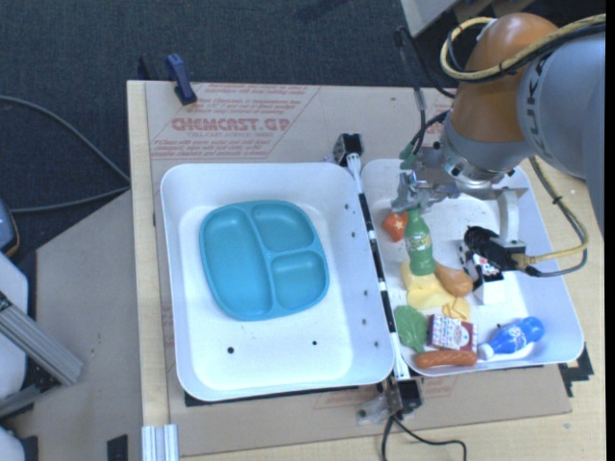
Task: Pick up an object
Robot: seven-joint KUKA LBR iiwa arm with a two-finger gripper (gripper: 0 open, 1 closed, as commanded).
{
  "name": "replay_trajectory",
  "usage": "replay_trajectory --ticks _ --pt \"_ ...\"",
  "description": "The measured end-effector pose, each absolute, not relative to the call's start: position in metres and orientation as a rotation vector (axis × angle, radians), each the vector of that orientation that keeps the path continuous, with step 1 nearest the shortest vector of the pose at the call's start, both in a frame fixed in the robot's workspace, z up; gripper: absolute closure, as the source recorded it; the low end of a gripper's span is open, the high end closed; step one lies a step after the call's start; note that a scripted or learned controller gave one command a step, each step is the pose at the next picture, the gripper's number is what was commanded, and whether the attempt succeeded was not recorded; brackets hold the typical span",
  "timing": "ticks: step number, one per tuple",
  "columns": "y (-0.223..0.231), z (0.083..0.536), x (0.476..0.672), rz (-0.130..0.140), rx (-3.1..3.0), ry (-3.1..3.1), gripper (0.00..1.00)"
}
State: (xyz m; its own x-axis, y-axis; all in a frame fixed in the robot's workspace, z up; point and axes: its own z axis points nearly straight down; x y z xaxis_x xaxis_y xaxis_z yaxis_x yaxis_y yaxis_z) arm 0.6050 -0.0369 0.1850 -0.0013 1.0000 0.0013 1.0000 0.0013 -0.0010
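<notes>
Nearest, the right bin (567, 339) holds a sausage (444, 358), a blue bottle (513, 337) and a green bottle (418, 243); the left bin (183, 257) holds a blue 3-part tray (263, 257). Farther back the claw (415, 188) hangs above the green bottle, grip state impossible to tell

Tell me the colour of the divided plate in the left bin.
The divided plastic plate is light blue, turquoise-like, seen plainly in the overhead camera view.

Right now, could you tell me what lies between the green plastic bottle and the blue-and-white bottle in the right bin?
In the camera view, between the green plastic bottle and the blue-and-white bottle, lies an orange-brown bread-like piece.
</notes>
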Motion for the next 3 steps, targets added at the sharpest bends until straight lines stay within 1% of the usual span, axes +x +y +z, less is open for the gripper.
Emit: replay_trajectory --ticks 1,2,3 --pt "0.001 0.184 0.581 0.002 -2.218 -2.22 1.0" --pt "-0.068 0.212 0.559 0.001 -2.224 -2.22 1.0" --pt "-0.015 0.184 0.558 0.002 -2.218 -2.22 1.0"
